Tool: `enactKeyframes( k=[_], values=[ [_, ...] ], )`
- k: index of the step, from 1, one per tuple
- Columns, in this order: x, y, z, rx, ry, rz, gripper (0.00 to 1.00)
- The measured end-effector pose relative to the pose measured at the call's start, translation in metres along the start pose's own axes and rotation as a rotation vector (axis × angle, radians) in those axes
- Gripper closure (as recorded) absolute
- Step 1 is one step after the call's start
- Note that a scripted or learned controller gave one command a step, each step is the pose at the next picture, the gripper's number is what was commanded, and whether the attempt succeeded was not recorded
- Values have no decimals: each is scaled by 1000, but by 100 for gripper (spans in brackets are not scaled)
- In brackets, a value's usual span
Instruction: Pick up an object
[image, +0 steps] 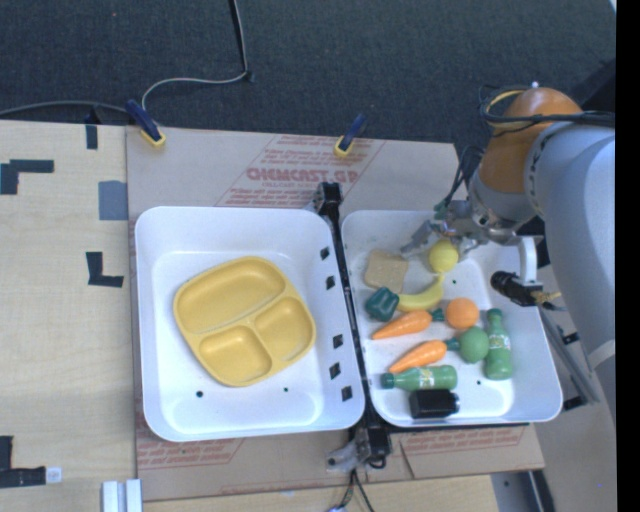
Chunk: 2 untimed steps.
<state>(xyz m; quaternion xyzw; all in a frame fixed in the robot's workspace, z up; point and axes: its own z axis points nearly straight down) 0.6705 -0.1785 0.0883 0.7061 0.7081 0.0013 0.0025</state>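
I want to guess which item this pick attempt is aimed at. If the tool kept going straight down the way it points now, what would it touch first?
Most likely the small yellow ball: the tool sits just above it in the right bin. The banana lies next along. Depth is hard to judge from this slanted view.

Glossy plastic tray (243, 320) — matt cardboard (290, 172)

Dark grey carpet floor (300, 50) across top of frame. Thin cable (200, 78) trails over it, upper left. Light wood bench top (60, 330) at left, black tape marks (100, 268) on it. Brown cardboard sheet (250, 175) centre, clamped by two blue-yellow clamps (145, 122) at upper edge. Even light.
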Motion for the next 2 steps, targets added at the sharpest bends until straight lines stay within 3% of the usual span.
enactKeyframes(
  k=[1, 2],
  values=[
    [1, 1, -9, -2, -2, -2, 100],
    [68, -1, -88, 5, 2, 1, 100]
  ],
)
